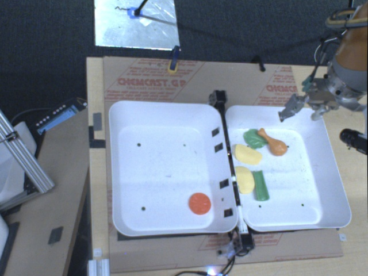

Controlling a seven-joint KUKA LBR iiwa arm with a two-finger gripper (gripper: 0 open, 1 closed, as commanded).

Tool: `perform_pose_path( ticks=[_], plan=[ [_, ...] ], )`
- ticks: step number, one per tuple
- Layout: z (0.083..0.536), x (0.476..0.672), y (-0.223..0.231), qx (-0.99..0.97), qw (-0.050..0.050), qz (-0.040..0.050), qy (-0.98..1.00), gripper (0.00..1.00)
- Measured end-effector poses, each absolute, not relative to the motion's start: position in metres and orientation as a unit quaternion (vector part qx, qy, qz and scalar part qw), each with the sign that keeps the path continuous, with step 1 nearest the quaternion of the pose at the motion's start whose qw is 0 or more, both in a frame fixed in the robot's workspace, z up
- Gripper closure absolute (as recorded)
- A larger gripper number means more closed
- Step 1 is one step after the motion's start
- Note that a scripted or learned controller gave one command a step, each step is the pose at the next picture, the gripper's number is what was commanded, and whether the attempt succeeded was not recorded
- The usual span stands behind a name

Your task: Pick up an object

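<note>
Gripper (303,112) hangs over the right bin's (325,180) far rim, jaws apart, nothing between them. Orange drumstick (272,142) lies nearby, below it.

Dark blue-grey carpet (259,16) covers the floor toward twelve o'clock, where a shiny square silver sheet (137,16) lies. At nine o'clock stands a pale wooden side table (54,177) bearing slanted aluminium rails (23,160).

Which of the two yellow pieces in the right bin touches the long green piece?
The lower yellow piece: the long green piece lies against its right side. The upper yellow piece sits above, apart from it.
</note>
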State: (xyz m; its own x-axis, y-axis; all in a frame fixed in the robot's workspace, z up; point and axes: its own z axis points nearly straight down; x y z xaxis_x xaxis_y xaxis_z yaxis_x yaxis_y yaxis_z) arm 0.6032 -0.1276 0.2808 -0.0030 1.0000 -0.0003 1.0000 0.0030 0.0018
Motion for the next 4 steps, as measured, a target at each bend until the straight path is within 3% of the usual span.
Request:
perform_pose_path(
  ticks=[1,2,3,4],
  plan=[
    [0.180,0.578,-0.090,0.705,-0.004,-0.0021,0.710,0.00],
    [0.079,0.575,-0.093,0.707,-0.003,-0.0016,0.707,0.00],
    [0.086,0.630,-0.082,0.705,0.003,0.0024,0.709,0.00],
    [0.097,0.628,-0.083,0.705,0.002,0.0023,0.709,1.00]
  ],
)
